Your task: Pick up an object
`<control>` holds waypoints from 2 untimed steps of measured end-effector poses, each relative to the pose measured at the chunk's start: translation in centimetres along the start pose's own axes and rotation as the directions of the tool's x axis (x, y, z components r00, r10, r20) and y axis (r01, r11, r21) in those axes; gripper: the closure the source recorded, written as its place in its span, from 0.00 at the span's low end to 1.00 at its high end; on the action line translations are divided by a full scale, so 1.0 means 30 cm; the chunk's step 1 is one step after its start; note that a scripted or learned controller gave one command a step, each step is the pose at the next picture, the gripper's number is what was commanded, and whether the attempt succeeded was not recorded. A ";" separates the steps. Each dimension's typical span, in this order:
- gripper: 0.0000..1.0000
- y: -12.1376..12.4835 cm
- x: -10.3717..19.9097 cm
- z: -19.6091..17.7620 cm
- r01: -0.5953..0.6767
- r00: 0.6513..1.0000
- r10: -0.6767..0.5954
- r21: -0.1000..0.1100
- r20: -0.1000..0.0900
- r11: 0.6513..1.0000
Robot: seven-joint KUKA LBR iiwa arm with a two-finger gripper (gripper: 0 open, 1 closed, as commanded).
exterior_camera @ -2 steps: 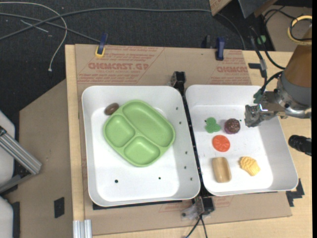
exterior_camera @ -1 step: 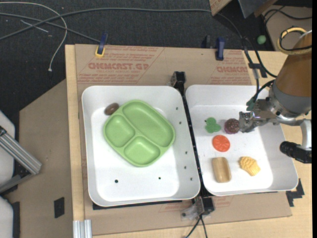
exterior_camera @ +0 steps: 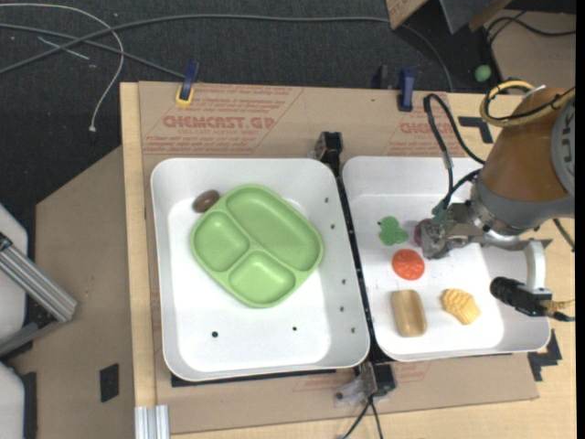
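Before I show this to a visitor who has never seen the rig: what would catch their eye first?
Probably the green divided tray, lying aslant in the left bin with a small brown item at its upper left edge. Next, the grey and orange arm reaching into the right bin, its gripper low beside a green piece and a red piece. A tan block and a yellow piece lie nearer the front.

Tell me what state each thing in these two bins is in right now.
green divided plate: lying flat in the left bin, its compartments bare.
brown piece: beside the plate's upper left edge.
green toy: lying loose, right bin.
red round toy: loose, below the gripper.
tan bread-like toy: lying loose.
yellow toy: lying loose.
gripper: low in the right bin.
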State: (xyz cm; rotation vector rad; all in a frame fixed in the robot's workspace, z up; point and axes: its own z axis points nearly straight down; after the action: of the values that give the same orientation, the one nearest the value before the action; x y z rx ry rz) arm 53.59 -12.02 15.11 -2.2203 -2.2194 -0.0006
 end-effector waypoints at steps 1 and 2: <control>0.00 0.019 0.001 0.135 0.000 1.000 0.000 0.001 0.000 1.000; 1.00 0.020 0.001 0.103 0.000 1.000 0.000 0.000 0.000 1.000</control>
State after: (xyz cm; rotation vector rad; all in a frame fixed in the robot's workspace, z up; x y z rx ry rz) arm 54.17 -11.99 12.01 -2.2207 -2.2194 -0.0009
